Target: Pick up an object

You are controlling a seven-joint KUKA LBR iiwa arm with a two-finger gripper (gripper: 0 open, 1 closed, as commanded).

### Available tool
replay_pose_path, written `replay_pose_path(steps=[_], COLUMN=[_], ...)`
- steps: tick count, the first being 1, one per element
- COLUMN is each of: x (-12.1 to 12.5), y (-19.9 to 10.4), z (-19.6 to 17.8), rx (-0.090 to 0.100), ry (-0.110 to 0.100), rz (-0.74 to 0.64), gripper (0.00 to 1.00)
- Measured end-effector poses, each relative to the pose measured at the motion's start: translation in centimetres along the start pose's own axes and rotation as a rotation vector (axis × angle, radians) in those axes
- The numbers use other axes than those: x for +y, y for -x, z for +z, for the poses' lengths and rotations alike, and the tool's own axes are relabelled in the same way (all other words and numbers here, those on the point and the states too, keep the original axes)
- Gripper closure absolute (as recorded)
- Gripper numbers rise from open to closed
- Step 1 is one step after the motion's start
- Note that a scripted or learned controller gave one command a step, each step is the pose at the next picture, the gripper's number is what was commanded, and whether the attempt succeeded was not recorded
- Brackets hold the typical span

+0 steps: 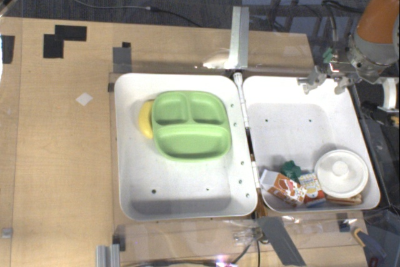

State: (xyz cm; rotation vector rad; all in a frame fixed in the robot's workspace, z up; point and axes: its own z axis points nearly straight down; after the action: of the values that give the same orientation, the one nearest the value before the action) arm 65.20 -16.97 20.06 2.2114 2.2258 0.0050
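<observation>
Two shallow white bins are sitting side by side on a wooden bench [56, 153], with a metal divider running between them. Starting at nine o'clock, the left bin [134, 191] is holding a green divided plate [189, 124], which is lying flat toward the bin's twelve o'clock half with its three compartments facing up. A yellow object [145, 120] is peeking out from under the plate's nine o'clock edge, touching it; most of it is hidden, so its kind is hard to tell.

Moving toward three o'clock, the right bin [294, 122] is keeping its things crowded at its six o'clock edge. A small dark green item [290, 169] is lying just beside some colourful packets [294, 189], and a round white lidded container [340, 172] is sitting at the four o'clock corner, touching the packets and overlapping a brown item under its lower rim.

Farthest toward two o'clock, the gripper [325, 81] is hanging over the right bin's upper rim, well apart from the clustered things. Its two fingers are standing spread apart, with nothing between them. Above it the arm's orange band [380, 15] is showing.
</observation>
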Motion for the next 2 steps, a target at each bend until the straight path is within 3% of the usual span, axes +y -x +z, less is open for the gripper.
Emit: replay_pose_path(steps=[1,2], x=[-5.9,-10.2], y=[-0.9,-5.3], z=[3.3,8.0], rx=[-0.001,0.001], ry=[-0.001,-0.002], rz=[0.089,0.009], gripper=[0.00,0.00])
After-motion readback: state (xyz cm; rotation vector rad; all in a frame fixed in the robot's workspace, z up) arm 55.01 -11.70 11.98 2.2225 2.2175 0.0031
